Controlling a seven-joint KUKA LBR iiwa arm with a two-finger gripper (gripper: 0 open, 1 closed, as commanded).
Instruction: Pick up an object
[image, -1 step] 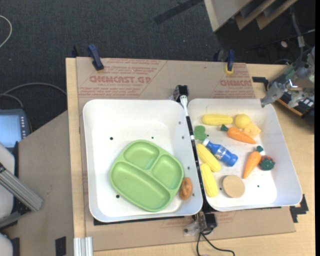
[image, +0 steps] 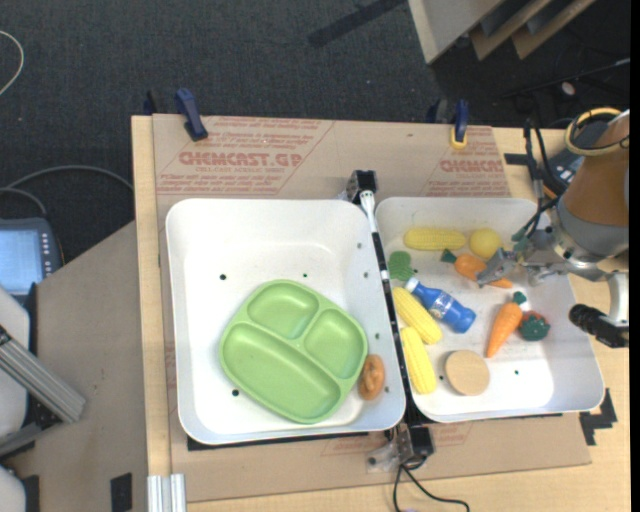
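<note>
While low over the right bin | gripper jaws' opening unclear | beside orange toy

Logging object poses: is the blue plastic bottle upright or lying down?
Lying down: the blue plastic bottle rests lengthwise on the right white bin's floor.

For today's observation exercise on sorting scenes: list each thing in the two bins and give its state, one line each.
Green tray: flat in left bin.
Potato: beside tray's right edge.
Corn: lying in right bin, top.
Lemon: next to that corn.
Blue bottle: on its side.
Carrot: lying slanted.
Round disc: lying flat.
Gripper: low over right bin, by an orange item; grip unclear.
</note>
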